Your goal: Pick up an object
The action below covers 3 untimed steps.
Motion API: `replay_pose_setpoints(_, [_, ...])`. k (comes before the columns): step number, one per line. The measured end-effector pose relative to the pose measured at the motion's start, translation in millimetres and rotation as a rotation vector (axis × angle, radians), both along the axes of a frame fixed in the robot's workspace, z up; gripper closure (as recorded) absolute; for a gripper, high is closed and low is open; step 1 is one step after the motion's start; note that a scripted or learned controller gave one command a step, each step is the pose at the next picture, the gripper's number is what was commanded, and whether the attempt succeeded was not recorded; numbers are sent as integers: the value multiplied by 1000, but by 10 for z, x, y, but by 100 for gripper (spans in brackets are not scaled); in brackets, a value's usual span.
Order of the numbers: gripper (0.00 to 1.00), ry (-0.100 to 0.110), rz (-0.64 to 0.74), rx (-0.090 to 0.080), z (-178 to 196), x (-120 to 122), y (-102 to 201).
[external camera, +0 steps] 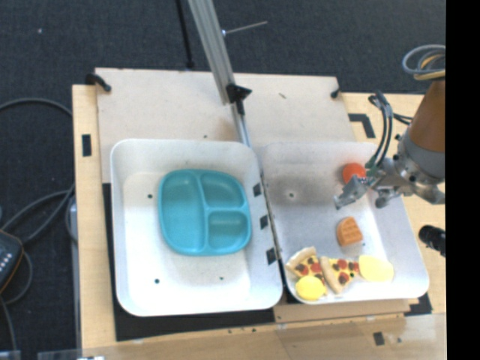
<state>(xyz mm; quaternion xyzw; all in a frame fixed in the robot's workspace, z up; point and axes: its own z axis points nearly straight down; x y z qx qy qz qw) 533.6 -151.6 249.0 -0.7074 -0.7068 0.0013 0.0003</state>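
In the right bin [300, 172], a small orange ball [353, 172] lies near the far side, just beside the gripper [366, 192], with a tan ridged toy pastry [349, 232] a little nearer the camera. Along the near wall sit two toy pizza slices [324, 268], a yellow round piece [310, 288] and a yellow lemon-shaped piece [376, 268]. Whether the gripper is wide or narrow cannot be told; the left bin [135, 276] holds a teal divided plate [203, 211].
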Motion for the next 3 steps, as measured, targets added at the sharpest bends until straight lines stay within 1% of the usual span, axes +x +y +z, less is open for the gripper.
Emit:
replay_pose_setpoints(2, [0,0,0,0,-861,-73,18])
replay_pose_setpoints(3, [100,-8,-3,1,-723,-48,10])
